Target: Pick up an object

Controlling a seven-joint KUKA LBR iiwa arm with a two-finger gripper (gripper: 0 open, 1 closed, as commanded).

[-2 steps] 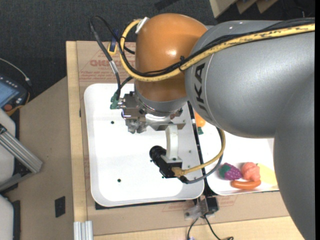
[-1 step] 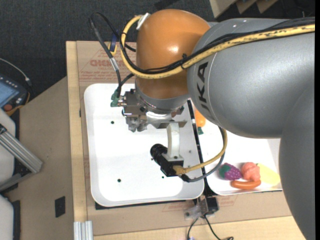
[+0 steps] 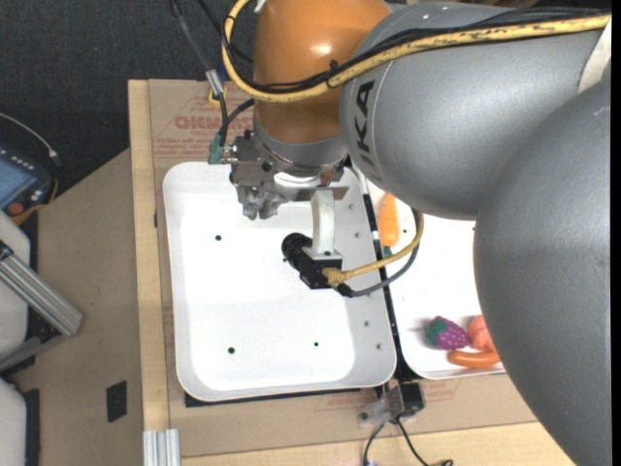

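At the near edge of the surface (image 3: 146, 260), a small black connector (image 3: 408, 396) with its wire sits just in front of the gap between the two bins. Just beyond it, in the near left corner of the right bin (image 3: 437, 270), three toys lie bunched together. The long orange-red piece (image 3: 473, 359) lies nearest, along the rim. The purple grape bunch (image 3: 446, 333) lies just behind it. The round orange-pink piece (image 3: 477, 329) lies touching the grapes on their right and is partly hidden by the arm (image 3: 485, 115).

The left bin (image 3: 262, 343) shows a bare white floor with a few small dark dots.

Farther back, the gripper (image 3: 257, 202) hangs over the far part of the left bin, close to its floor and pointing down. Whether it is released or clenched cannot be told from this slant, and nothing can be seen in its grasp. The three bunched toys lie well apart from it, nearer the camera and to the right, across the divide between the bins.

A slim orange piece (image 3: 388, 221) lies at the far left side of the right bin, under the arm, and is the closest toy to the gripper. It lies off to the gripper's right, in the other bin.

Above the gripper rises the orange band (image 3: 310, 37) of the wrist, with the brown surface running on behind it.
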